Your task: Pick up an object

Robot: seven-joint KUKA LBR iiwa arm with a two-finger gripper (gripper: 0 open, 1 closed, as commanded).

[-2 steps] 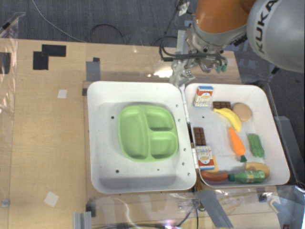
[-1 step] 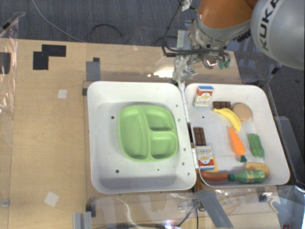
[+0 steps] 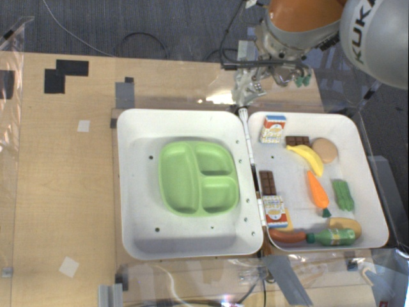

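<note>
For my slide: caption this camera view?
Grey KUKA arm's gripper above two white bins: green divided tray left, toy food right.

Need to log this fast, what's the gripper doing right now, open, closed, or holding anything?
Gripper: above the bench beyond the bins' far edge, nothing visibly held; open or closed cannot be told.

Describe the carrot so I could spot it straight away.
Look in the right-hand white bin, the one crowded with toy food. Near its middle, just below the yellow banana, lies the carrot: the bin's one plain orange stick, with a green pickle to its right.
</note>
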